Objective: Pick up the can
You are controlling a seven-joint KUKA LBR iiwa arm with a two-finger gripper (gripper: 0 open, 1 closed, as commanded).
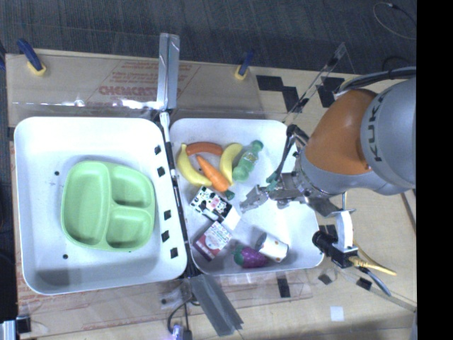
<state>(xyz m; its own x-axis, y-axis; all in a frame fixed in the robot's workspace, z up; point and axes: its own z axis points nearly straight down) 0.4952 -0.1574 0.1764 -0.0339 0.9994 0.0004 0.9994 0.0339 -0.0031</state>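
The tool hangs mid-bin, grip state hard to tell. The can lies near the front wall, so the approach probably needs a reach down-left.

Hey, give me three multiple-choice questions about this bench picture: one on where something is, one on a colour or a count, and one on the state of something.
1. Where is the green divided tray?
A. in the left bin
B. in the right bin
C. on the bench outside the bins

2. How many yellow bananas lie in the right bin?
A. none
B. two
C. five

3. How does the can lie?
A. inside the tray
B. in the right bin, near its lower wall
C. outside both bins

Answers:
1. A, the tray sits in the left bin.
2. B, one banana and another flank the carrot.
3. B, the can rests beside the purple item, apart from the gripper.
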